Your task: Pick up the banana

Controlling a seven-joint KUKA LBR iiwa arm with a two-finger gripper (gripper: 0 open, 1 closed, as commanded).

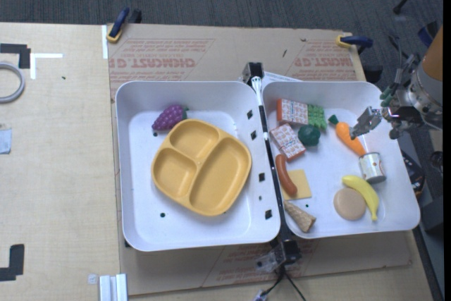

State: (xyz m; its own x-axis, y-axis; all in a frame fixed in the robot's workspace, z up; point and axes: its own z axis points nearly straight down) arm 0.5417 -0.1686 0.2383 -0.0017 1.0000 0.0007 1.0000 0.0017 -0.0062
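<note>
Two white bins sit side by side on the bench, the left bin [134, 173] and the right bin [394, 218]. Nearest the camera in the right bin, at about 6 o'clock, lies a cone-shaped wedge [300, 216]; at 4 o'clock the banana [365, 194] lies curved on the floor, touching the tan round bun [349, 205] at its 8 o'clock side. Just beyond the banana, at its 12 o'clock, stands a small metal can [371, 168]. Nearer the divider are a red sausage [285, 175] and a yellow cheese slice [301, 185]. Farther back lie a carrot [348, 137], a dark green vegetable [309, 135] and two printed boxes [289, 125]. The gripper [368, 120] hovers at 2 o'clock over the bin's rim, beside the carrot, well apart from the banana; whether its fingers are spread or closed cannot be told. The left bin holds a yellow divided plate [202, 166] with purple grapes [169, 117] at its 11 o'clock.
</note>
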